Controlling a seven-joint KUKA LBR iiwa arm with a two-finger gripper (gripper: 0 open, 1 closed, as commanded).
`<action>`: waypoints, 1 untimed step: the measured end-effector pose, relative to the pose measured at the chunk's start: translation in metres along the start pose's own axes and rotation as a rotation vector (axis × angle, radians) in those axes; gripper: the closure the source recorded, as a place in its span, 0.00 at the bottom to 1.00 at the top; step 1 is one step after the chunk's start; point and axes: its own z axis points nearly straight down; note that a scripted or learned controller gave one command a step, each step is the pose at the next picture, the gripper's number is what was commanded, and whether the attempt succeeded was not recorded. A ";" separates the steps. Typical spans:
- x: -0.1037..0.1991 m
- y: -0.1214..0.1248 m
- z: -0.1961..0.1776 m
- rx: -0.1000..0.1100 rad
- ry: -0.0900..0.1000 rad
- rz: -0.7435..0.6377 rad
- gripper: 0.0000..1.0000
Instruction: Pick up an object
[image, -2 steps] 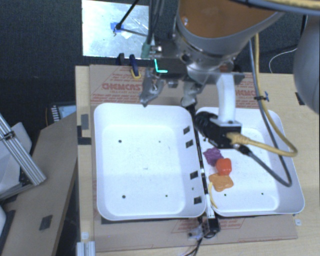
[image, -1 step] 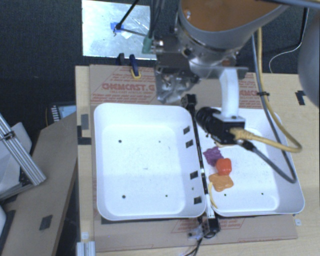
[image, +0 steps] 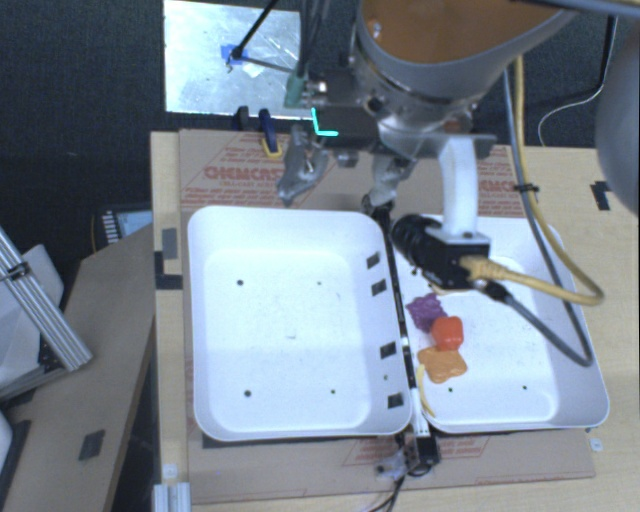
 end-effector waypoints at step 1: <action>0.000 0.000 -0.012 -0.003 0.002 -0.002 1.00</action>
